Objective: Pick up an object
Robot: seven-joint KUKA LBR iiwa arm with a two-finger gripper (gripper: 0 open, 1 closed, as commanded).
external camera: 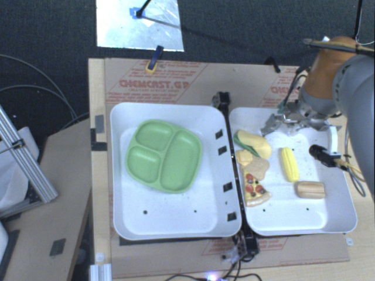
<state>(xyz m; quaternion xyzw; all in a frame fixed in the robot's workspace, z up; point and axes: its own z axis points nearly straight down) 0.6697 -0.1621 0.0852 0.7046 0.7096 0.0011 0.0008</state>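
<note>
My gripper (pixel 283 126) hangs over the far part of the right bin (pixel 328 215), open, with nothing between its silvery fingers. Just in front and to its left lies a yellow and green toy vegetable (pixel 254 142). A yellow corn cob (pixel 289 163) lies in the middle of that bin. A tan bread roll (pixel 310 189) sits to the cob's front right. A pizza slice (pixel 255 189) and a pale biscuit-like piece (pixel 256 168) lie along the bin's left wall. The gripper touches none of them.
The left bin (pixel 135 215) holds a green divided plate (pixel 164 155). A black divider with clips (pixel 229 157) runs between the bins. The grey arm with its orange band (pixel 328 69) comes in from the upper right. Cardboard (pixel 176 81) lies under both bins.
</note>
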